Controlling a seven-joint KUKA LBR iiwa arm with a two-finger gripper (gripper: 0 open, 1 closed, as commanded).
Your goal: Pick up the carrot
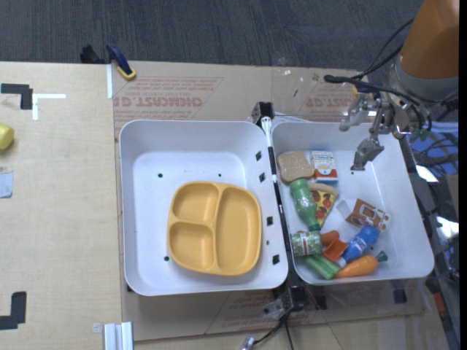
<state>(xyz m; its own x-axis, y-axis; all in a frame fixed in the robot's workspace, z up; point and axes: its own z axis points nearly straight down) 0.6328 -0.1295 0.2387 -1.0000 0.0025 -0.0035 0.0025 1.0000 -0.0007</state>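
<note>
Carrot lies against right bin's front rim.

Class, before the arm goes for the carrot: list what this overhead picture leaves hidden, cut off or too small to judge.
- Carrot: its left end is covered by the blue bottle and the orange toy beside it.
- Gripper: too small and dark to tell how its jaws stand.
- Arm: cut off by the top and right edges.
- Small box: print too small to read.

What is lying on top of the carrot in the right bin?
The carrot lies at the right bin's near edge. The blue bottle leans over its upper side, and an orange piece touches its left end. What lies beneath it is hidden.
</note>
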